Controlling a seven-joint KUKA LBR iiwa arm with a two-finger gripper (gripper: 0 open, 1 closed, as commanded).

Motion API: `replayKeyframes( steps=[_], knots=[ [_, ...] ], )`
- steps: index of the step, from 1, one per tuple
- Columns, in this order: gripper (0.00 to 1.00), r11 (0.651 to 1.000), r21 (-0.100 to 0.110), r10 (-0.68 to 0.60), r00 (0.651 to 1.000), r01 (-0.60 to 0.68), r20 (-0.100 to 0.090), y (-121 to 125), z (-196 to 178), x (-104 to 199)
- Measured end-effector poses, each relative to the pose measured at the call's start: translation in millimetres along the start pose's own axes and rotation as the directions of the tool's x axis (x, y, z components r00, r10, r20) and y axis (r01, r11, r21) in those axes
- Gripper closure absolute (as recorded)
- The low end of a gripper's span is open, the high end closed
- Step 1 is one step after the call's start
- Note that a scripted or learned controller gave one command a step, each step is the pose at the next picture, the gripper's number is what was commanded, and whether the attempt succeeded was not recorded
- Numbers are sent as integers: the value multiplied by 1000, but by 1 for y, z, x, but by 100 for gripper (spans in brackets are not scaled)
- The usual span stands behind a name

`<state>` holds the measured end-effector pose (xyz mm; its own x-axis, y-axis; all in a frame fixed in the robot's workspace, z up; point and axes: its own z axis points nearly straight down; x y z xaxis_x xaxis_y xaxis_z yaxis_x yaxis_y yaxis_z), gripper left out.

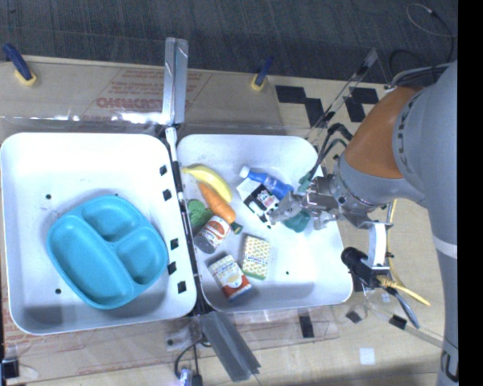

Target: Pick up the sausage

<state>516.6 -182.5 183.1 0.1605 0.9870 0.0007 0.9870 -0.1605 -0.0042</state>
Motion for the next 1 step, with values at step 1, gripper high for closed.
replayKeyframes(
  steps=[1],
  knots=[
    [0,934,4,356,934,-356,-1,-38,0,-20]
  ],
)
